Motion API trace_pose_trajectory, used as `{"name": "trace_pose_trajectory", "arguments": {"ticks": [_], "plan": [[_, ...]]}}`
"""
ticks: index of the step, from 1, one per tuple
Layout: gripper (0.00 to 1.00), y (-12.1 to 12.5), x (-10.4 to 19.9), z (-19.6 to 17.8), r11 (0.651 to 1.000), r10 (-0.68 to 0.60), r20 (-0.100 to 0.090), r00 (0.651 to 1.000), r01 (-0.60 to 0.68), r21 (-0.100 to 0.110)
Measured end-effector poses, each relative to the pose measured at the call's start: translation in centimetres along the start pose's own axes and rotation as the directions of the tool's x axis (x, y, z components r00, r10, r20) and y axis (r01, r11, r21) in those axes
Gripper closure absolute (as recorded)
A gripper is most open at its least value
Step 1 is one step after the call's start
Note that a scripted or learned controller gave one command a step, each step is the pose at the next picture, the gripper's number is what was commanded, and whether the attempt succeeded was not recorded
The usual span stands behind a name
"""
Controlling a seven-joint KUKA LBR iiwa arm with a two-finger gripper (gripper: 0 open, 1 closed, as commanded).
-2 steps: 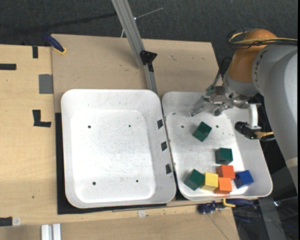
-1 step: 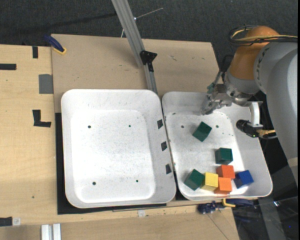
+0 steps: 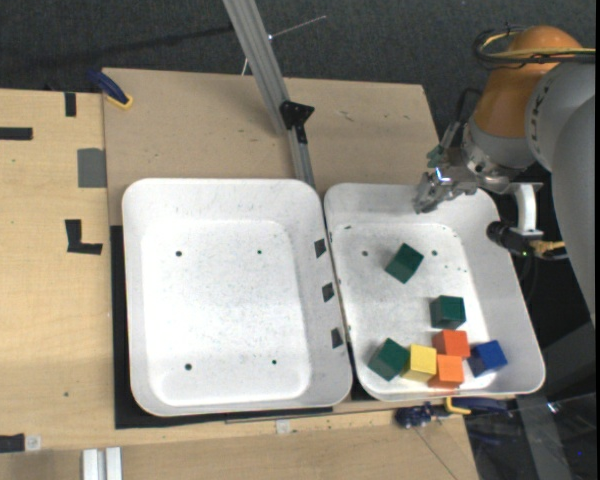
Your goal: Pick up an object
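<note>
Several small blocks lie in the right bin (image 3: 365,203). A dark green block (image 3: 404,263) sits alone near the bin's middle. Another green block (image 3: 447,311) lies lower right of it. Along the front edge cluster a green block (image 3: 388,358), a yellow block (image 3: 423,361), two orange blocks (image 3: 450,356) and a blue block (image 3: 488,357). My gripper (image 3: 429,194) hangs over the bin's far right corner, well above and behind the blocks, with nothing visibly in it.
The left bin (image 3: 140,268) stands beside the right one. A slanted metal pole (image 3: 265,58) runs down to the gap between the bins. The arm's orange band (image 3: 515,78) and grey body fill the upper right.
</note>
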State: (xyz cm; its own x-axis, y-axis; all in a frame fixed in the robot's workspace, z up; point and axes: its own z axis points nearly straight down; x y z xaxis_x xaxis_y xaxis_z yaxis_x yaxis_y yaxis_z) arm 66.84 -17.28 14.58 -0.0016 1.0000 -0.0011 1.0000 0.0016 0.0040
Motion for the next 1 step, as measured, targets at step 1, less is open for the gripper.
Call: {"name": "trace_pose_trajectory", "arguments": {"ticks": [1], "plan": [[1.0, -0.36, 0.68, -4.71, 1.0, 0.0, -0.001, 1.0, 0.0, 0.0]]}}
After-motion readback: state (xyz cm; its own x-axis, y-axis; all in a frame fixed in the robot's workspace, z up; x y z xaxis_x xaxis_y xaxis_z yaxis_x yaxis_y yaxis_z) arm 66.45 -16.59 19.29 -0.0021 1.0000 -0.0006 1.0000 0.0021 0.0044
